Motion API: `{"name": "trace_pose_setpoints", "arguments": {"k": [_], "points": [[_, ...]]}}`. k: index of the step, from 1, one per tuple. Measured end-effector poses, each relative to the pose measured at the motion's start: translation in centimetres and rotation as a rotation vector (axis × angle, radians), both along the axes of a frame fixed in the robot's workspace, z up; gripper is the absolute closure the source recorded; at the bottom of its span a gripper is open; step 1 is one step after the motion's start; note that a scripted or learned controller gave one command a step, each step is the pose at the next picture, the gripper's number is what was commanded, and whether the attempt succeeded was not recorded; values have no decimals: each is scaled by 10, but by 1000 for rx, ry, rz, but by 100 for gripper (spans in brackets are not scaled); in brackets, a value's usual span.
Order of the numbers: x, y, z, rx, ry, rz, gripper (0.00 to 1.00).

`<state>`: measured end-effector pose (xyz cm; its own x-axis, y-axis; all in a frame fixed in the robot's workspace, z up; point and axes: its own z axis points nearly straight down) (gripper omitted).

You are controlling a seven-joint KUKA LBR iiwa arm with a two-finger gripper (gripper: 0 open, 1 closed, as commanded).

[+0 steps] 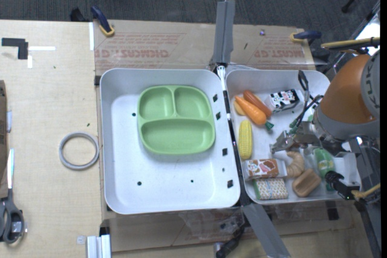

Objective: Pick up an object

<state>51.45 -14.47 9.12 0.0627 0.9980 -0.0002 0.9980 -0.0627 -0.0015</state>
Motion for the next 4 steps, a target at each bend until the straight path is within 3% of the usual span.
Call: {"name": "trace_pose_setpoints", "arguments": {"k": [1,2,3,4], "points": [[42,51,1,-2,-2,90,0],[40,74,100,-1,0,104,0],[-37,42,0,0,0,162,0],[44,45,0,-1,1,46,0]]}}
